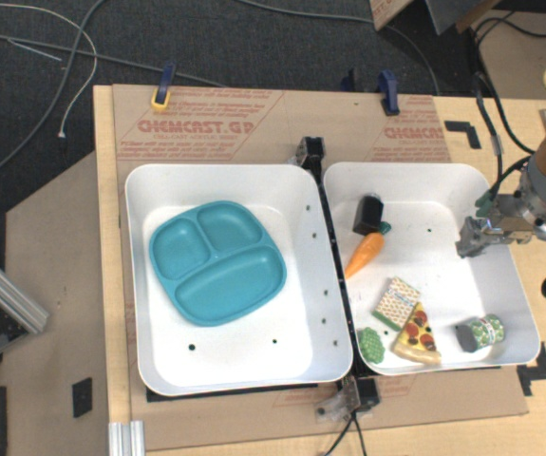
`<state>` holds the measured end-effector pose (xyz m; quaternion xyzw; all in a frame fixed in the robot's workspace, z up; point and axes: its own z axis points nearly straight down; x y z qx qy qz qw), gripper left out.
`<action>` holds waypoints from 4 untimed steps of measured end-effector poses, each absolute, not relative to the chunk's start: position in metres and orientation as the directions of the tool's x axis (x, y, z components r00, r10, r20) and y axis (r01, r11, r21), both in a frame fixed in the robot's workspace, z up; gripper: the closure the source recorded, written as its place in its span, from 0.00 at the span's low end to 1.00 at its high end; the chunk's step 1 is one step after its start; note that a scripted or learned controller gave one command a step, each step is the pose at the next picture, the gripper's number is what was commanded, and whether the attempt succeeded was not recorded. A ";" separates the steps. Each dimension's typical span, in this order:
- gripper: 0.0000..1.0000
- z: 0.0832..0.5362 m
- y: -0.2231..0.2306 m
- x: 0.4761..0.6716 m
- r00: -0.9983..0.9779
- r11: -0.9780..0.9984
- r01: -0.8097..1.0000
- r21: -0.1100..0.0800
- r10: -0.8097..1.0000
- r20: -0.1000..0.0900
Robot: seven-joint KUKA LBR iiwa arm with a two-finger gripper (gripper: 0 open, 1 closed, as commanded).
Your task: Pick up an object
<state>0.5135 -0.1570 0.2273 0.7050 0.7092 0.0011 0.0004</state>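
Left bin: teal tray; right bin: carrot, pizza slice; gripper state unclear.

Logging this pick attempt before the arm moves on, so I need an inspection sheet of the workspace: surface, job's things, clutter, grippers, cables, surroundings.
Surface: bench under printed sheet, bearing left bin and right bin side by side.
Job's things: in right bin, carrot, black block, patterned box, pizza slice, green piece, small can.
Clutter: teal divided plate in left bin.
Grippers: gripper over right bin's right side, apart from the objects.
Cables: white cable on floor; black cable near arm.
Surroundings: dark floor, blue clamps.
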 end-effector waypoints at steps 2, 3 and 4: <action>1.00 0.240 -0.045 0.544 -0.007 0.007 1.000 0.002 1.000 0.003; 1.00 0.245 0.012 0.547 -0.007 0.007 1.000 0.001 1.000 0.003; 1.00 0.237 0.063 0.546 -0.006 0.006 1.000 -0.004 1.000 0.003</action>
